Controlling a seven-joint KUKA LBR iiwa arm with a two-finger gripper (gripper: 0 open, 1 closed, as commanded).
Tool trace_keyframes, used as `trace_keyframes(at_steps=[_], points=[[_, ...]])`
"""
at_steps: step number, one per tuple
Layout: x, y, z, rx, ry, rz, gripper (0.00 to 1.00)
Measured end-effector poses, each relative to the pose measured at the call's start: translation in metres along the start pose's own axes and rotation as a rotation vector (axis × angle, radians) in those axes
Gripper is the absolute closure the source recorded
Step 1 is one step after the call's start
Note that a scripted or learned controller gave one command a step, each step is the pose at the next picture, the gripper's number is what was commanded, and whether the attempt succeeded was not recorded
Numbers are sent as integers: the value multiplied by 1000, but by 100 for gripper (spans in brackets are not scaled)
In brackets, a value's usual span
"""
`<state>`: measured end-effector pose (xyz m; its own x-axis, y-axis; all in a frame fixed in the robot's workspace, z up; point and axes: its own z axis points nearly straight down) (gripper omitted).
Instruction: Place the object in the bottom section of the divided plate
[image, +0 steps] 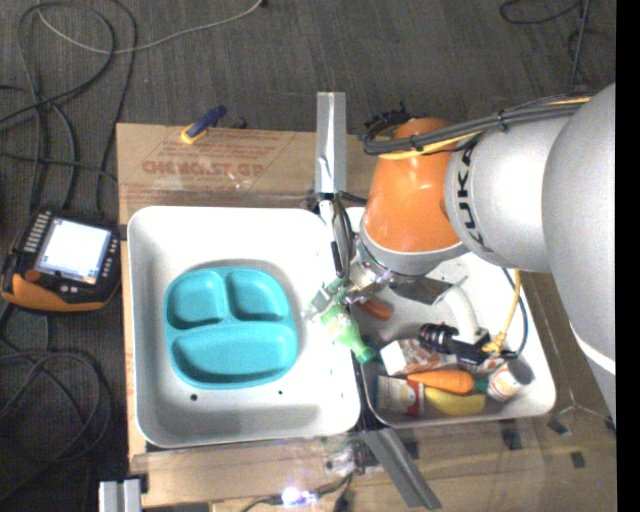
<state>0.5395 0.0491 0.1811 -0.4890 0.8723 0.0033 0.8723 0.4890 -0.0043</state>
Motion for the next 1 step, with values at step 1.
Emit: trace_keyframes(at_steps=[1], points=[[-1,0,-6,4,2,2,100]])
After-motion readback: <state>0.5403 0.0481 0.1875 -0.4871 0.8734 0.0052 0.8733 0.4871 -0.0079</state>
